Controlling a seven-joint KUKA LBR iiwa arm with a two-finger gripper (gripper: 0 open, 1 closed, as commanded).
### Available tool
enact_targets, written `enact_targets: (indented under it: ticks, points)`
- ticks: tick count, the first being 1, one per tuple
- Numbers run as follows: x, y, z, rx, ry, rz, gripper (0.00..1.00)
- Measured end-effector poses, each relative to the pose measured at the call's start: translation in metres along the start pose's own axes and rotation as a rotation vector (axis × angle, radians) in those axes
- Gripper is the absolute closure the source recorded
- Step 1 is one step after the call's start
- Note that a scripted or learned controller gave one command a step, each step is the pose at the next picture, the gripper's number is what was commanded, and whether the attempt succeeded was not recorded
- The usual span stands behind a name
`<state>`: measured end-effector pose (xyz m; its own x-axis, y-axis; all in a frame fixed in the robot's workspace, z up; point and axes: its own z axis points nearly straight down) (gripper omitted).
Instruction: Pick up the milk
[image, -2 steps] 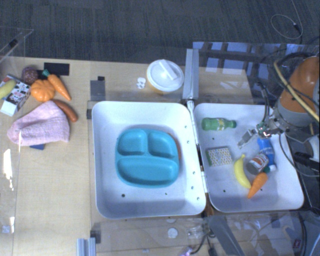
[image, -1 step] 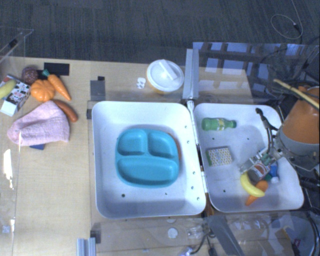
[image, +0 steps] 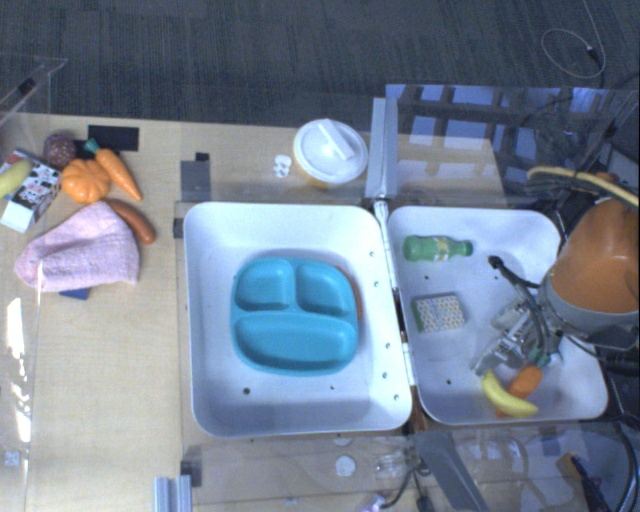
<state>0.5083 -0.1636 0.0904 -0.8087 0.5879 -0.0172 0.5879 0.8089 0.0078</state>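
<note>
Lying at the far left of the tabletop (image: 100, 350), a small black-and-white carton (image: 28, 188), seemingly the milk, waits untouched beside a toy pumpkin (image: 84, 180) and a pink cloth (image: 80, 250). Nothing of the task looks done. A blue tray (image: 295, 315) sits in the left bin (image: 210, 400). Well apart, in the right bin (image: 450, 385), the tool (image: 512, 345) hangs low near a green bottle (image: 436, 248), just above a banana (image: 507, 398); whether it is released or clenched, I cannot tell. Both bins lie between it and the carton.

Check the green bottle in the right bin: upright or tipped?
Tipped. The green bottle lies on its side on the right bin floor, cap pointing right.
</note>
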Motion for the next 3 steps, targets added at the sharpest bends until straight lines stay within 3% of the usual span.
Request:
enact_targets:
  ticks: [1, 2, 3]
  points:
    - [-0.062, 0.008, 0.001, -0.006, 0.017, 0.426, 0.0]
    - [-0.012, 0.0, 0.001, 0.001, 0.005, 0.478, 0.0]
    - [-0.01, -0.013, 0.0, -0.008, 0.006, 0.633, 0.0]
